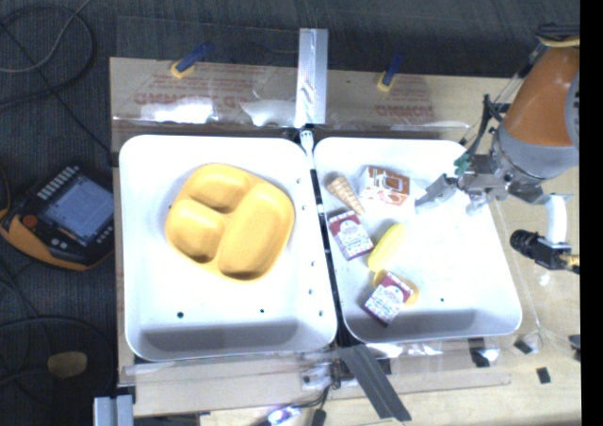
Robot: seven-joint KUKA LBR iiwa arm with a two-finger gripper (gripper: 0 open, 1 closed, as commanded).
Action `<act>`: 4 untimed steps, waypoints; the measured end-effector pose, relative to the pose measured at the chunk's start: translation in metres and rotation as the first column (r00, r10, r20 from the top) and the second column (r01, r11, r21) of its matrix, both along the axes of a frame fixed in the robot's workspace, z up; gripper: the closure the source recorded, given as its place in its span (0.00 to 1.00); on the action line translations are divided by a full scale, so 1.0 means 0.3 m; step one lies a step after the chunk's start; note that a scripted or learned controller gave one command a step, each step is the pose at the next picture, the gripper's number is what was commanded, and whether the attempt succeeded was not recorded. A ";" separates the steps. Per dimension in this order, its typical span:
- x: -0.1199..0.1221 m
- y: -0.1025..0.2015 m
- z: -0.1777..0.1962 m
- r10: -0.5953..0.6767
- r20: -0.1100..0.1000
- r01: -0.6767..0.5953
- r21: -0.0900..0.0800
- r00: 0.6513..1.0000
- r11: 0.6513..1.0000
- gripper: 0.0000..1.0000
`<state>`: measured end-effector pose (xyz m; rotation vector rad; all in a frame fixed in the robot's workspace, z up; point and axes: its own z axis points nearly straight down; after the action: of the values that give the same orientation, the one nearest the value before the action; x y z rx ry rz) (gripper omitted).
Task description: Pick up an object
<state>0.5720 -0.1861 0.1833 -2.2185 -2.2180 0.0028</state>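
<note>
Pincer point(450, 190) tips indistinct, arm point(545, 113) cropped

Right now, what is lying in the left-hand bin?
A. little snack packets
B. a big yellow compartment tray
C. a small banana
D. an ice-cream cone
B: the yellow compartment tray lies alone in the left bin; the other things are in the right bin.

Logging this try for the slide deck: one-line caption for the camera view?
Claw over the right bin near a banana and small packets; yellow tray in the left bin.
</note>
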 end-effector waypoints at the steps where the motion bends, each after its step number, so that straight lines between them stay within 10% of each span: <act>1: 0.080 0.115 -0.313 0.138 0.013 -0.137 -0.008 0.990 0.990 0.00; 2: 0.085 0.118 -0.288 0.135 0.016 -0.135 -0.005 0.991 0.991 1.00; 3: 0.322 0.402 -0.009 0.183 0.002 -0.183 -0.003 0.983 0.983 1.00; 4: 0.275 0.225 -0.128 0.413 0.000 -0.413 -0.003 0.911 0.911 1.00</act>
<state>0.6545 -0.1185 0.1448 -1.7010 -2.6397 0.0064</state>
